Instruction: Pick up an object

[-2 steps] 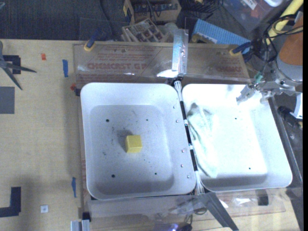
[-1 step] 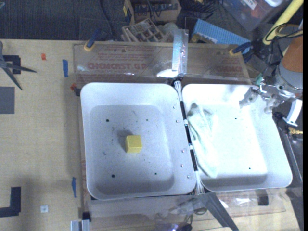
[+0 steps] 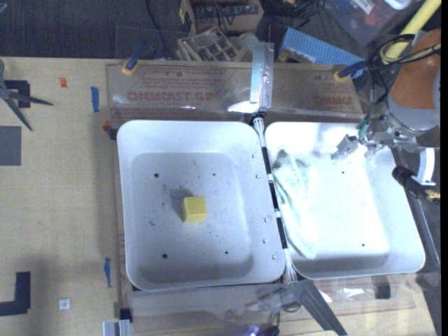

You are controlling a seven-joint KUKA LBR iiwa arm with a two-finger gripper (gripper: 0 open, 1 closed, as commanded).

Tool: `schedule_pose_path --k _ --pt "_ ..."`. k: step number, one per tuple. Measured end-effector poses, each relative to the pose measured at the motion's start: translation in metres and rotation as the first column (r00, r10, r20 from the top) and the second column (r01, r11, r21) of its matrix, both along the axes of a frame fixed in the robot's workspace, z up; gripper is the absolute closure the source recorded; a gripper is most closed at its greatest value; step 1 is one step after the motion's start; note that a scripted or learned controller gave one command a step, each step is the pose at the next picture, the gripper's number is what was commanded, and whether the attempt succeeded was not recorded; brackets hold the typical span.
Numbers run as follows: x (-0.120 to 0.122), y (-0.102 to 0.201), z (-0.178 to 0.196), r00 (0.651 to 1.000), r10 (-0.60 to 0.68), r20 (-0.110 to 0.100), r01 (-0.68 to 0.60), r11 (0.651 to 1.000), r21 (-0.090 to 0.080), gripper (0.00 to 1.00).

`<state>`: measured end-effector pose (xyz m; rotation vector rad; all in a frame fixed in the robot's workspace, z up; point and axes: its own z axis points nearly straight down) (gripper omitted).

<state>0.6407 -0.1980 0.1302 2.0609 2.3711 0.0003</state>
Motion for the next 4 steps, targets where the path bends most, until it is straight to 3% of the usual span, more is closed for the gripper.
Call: schedule_pose_path --k 1,2,3,4 --pt "0.001 -0.001 0.011 1.0 -0.002 0.005 0.002 1.0 -0.002 1.0" --pt "0.026 -0.024 0.049 0.998 -0.065 0.004 0.065 0.998 -0.002 1.0" --pt "0.027 -0.021 0.174 0.991 -0.135 0.003 0.135 0.991 -0.002 1.0" --pt "0.027 -0.021 0.174 0.991 -0.135 0.003 0.135 0.991 -0.002 0.0"
